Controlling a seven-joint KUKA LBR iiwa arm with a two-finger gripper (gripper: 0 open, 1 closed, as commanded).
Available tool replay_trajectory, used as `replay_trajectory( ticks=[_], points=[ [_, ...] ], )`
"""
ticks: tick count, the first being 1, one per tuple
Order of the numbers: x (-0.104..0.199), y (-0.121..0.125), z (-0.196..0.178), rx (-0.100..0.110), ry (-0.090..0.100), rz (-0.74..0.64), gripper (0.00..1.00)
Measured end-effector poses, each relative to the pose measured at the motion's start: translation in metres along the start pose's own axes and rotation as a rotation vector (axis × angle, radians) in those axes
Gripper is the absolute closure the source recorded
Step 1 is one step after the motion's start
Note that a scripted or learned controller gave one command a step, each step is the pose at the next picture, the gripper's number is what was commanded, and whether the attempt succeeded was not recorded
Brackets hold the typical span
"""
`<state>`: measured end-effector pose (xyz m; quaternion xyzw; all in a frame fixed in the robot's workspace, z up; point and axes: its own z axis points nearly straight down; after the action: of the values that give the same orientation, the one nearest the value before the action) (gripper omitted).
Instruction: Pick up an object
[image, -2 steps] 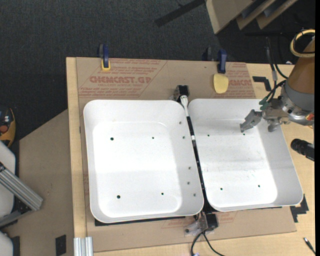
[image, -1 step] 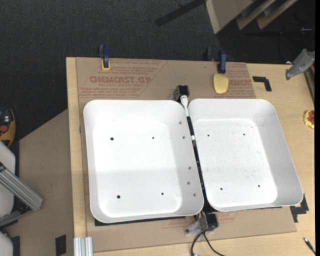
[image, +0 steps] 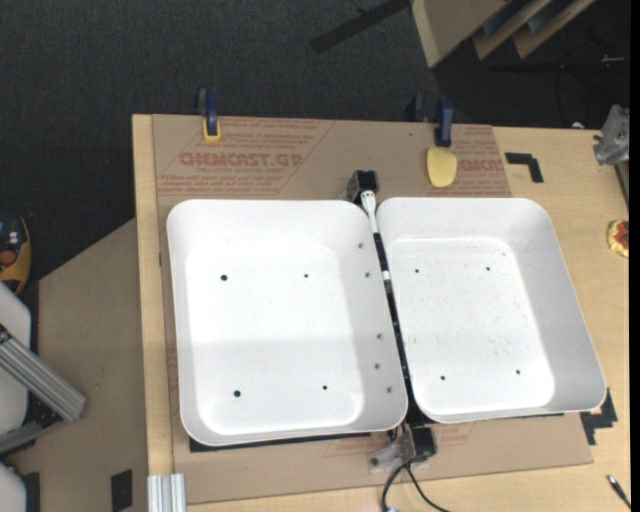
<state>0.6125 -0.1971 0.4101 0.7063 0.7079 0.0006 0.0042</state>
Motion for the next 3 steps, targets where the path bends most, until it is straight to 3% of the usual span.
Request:
replay_trajectory(
  ticks=[1, 2, 3],
  points=[
    [0.028, 0.036, 0.135, 0.018, 0.009, -0.002, 1.0],
    [0.143, 0.054, 0.133, 0.007, 0.01, -0.01, 1.0],
    [0.145, 0.021, 0.093, 0.006, 0.006, 0.001, 1.0]
  ],
)
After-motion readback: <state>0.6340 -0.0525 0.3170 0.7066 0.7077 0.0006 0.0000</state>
